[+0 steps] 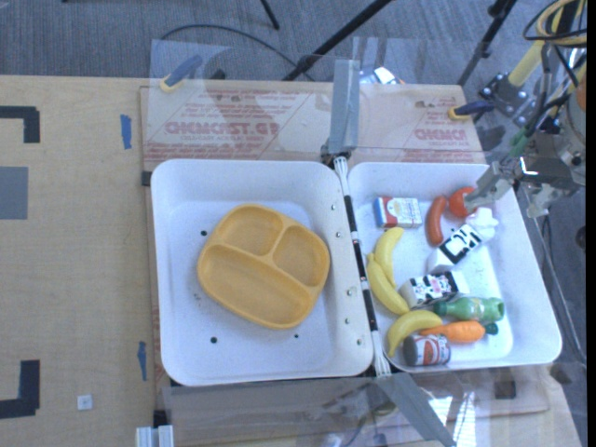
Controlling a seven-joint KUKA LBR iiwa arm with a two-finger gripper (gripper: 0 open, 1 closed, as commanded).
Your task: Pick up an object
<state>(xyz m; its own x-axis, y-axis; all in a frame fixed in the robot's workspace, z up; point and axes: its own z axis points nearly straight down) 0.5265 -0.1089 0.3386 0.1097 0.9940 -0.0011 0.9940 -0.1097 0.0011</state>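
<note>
The right bin (545, 319) holds several toy foods. A red-and-white carton (400, 212) lies at the back, with a sausage (435, 220) and a red tomato-like piece (463, 201) to its right. Two bananas (385, 266) (413, 325) lie along the left side. Near the front sit a cow-patterned carton (433, 287), a green bottle (475, 307), a carrot (461, 331) and a small can (426, 349). A black-and-white piece (461, 242) lies mid-bin. My gripper (484, 189) hangs over the bin's back right corner, just above the red piece, with nothing visibly held.
The left bin (172, 277) carries a yellow divided plate (264, 264). A raised divider (354, 250) separates the bins. Cables and arm hardware (545, 110) crowd the upper right. A clear panel (279, 124) lies behind the bins.
</note>
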